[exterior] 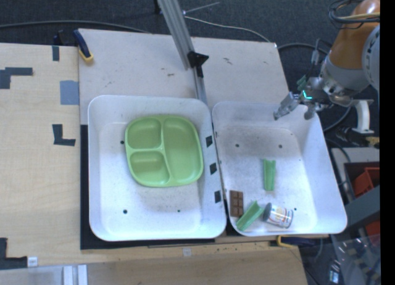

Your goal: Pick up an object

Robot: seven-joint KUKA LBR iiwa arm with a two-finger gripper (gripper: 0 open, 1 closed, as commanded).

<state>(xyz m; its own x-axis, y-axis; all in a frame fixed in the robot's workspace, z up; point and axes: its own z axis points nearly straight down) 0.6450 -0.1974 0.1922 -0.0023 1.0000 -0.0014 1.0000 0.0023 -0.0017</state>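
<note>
- Your gripper [295, 109] sits over the far right corner of the right bin [321, 154], near the rim, hanging off the grey arm [349, 61] that comes in from the right.
- Two fingers [282, 108] show, spread apart with a clear gap between them. Nothing sits in that gap, so you're holding nothing.
- Candidate objects all lie in the right bin, toward the near side from the jaws and well apart from them.
- Closest to the jaws: a green stick [269, 174], lying roughly lengthwise mid-bin, below and slightly left of the fingers.
- Further out, at the near edge: a second green piece [249, 215], tilted, just beside a small can [278, 216] on its side. The two look to be touching; can't tell for sure.
- A brown block [236, 202] lies left of that green piece, close to the bin's left wall, the furthest of the four from the jaws.
- Left bin [102, 173] is across the divider, far left of the jaws. It holds a green plate [164, 150] with three compartments, lying flat.
- A metal pole [176, 21] slants down from the top to the far end of the seam between the bins, up and left of the jaws.
- Yellow clamp [84, 49] on the bench at the far left corner, well away from you.
</note>
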